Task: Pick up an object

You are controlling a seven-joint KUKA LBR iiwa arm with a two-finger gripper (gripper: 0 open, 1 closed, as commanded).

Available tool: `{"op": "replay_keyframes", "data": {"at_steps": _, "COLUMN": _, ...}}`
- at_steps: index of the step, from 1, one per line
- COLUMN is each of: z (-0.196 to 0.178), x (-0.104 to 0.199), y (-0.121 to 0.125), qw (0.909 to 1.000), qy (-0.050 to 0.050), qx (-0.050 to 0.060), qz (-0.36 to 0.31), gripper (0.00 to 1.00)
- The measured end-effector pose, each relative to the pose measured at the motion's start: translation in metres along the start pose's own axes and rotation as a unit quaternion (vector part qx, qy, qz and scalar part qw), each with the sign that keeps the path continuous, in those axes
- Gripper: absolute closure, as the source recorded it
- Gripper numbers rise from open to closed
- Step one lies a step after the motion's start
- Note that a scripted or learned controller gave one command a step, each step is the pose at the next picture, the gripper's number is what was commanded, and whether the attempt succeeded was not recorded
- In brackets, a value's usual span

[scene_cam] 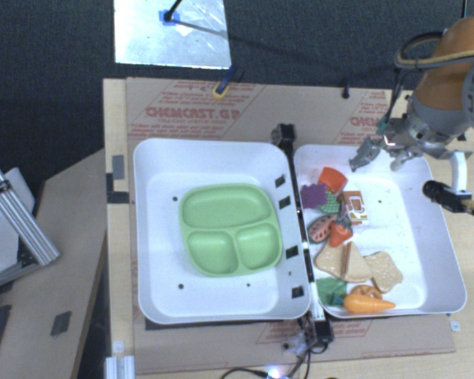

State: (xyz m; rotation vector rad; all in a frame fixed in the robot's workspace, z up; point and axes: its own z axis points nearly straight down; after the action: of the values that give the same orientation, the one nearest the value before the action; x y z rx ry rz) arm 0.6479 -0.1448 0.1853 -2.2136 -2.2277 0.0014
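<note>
- Nearest the camera, at the front of the right bin [442,247], a toy carrot [366,299] lies on its side, orange with a pointed tip toward the right, next to a green piece [329,289] in the bin's front left corner.
- Just behind the carrot sit two tan bread slices [362,264] (one a triangle, one shaped like a loaf slice), touching each other.
- Further back along the bin's left side is a cluster of small toy foods: a brown oval piece [320,227], a red piece [340,233], a small orange-and-white box [355,208], a purple piece [314,195] and an orange-red wedge [332,178].
- These toys are the things to be picked up; all of them lie on the bin floor, none lifted.
- The left bin [154,212] holds a pale green divided plate [230,229] with one wide section at the back and two smaller ones in front.
- A row of black clips [288,204] runs along the seam between the two bins.
- At the back right, the gripper [381,155] hangs over the far edge of the right bin, its two grey fingers spread apart with nothing between them, well clear of the toys.
- Above it, the grey arm [450,93] with its orange band reaches in from the right.
- Farthest away, a shiny silver sheet [172,24] lies on dark carpet beyond the bench.
</note>
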Motion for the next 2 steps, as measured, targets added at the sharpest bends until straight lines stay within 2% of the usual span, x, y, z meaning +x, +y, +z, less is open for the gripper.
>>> {"op": "replay_keyframes", "data": {"at_steps": 2, "z": 0.095, "x": -0.006, "y": -0.003, "qw": 1.0, "qy": 0.0, "qx": -0.001, "qz": 0.002, "gripper": 0.0}}
